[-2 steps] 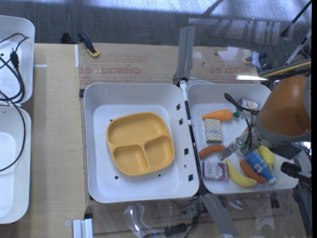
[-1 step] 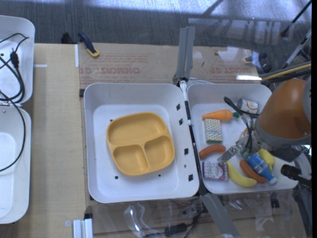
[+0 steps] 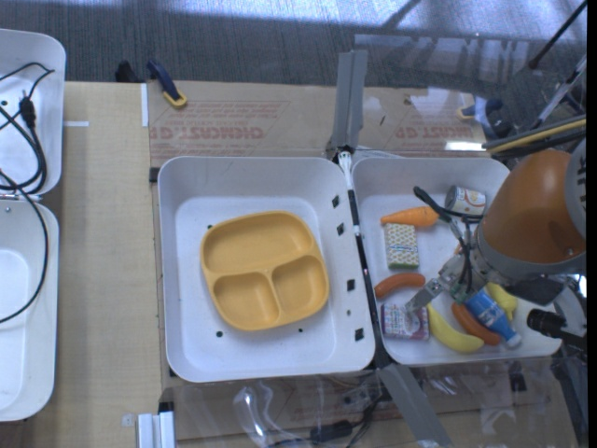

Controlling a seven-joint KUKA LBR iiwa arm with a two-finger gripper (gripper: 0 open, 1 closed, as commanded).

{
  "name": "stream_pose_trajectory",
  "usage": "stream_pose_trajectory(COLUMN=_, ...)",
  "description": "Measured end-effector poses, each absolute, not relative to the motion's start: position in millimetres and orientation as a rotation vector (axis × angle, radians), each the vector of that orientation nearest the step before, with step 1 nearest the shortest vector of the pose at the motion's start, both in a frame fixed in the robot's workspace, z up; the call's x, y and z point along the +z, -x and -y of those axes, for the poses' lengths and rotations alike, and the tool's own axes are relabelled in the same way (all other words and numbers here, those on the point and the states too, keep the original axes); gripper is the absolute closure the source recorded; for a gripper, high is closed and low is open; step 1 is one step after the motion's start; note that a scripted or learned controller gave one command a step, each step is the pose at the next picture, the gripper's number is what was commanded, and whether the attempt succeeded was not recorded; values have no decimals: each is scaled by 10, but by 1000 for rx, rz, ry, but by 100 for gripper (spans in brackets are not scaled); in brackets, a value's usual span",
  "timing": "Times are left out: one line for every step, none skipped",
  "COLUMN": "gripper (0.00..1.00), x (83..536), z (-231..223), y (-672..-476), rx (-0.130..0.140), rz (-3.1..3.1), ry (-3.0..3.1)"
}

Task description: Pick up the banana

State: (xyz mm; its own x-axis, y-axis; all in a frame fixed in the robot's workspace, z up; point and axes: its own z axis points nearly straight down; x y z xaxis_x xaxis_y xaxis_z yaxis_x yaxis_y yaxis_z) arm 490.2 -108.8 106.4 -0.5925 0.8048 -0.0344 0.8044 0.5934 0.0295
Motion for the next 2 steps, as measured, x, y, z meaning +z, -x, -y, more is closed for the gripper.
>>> stream_pose_trajectory(gripper=100, x=1165, z=1085, y=-4920, rx=21, rz=-2760, ry=-1399)
stream_pose_trajectory(gripper=0, x=1164, z=1083, y=-4920, rx=21, rz=-2761, ry=-1398)
